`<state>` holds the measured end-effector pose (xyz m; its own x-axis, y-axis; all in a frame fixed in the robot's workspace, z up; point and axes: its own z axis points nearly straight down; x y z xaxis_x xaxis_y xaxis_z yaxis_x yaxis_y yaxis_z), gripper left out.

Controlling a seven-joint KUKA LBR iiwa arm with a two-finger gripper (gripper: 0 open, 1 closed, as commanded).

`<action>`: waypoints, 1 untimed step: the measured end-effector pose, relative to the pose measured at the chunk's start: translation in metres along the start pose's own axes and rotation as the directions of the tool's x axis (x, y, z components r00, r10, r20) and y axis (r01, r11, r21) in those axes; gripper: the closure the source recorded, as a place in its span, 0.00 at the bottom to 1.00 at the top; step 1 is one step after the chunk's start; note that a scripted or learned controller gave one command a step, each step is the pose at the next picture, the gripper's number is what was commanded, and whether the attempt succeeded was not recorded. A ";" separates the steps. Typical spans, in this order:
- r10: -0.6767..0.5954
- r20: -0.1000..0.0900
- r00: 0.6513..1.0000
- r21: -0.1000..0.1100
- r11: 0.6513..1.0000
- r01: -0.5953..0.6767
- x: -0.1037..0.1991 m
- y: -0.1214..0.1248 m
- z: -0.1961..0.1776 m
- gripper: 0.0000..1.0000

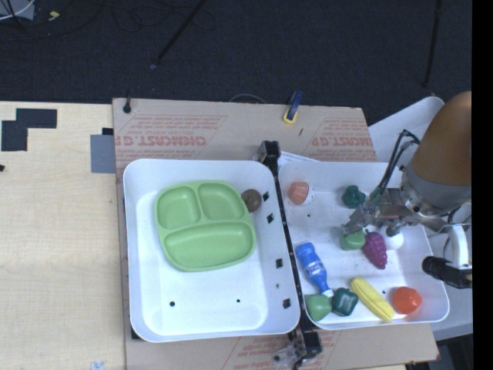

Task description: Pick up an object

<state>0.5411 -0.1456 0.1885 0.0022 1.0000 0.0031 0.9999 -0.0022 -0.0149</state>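
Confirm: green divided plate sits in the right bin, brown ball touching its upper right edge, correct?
Wrong bin. The camera view shows the green divided plate in the left bin, not the right one. The rest holds: the brown ball sits against the plate's upper right edge.

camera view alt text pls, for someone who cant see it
A grey robot arm reaches in from the right, its gripper low over a green toy and purple grapes in the right white bin, which also holds a blue bottle, a yellow corn cob and an orange ball. The left white bin holds a green divided plate.
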 end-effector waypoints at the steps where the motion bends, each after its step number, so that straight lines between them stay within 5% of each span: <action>1: -0.002 0.003 1.000 -0.014 1.000 0.002 0.000 0.003 -0.007 0.00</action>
<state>0.5442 -0.1460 0.1953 0.0005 1.0000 0.0005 1.0000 -0.0005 -0.0011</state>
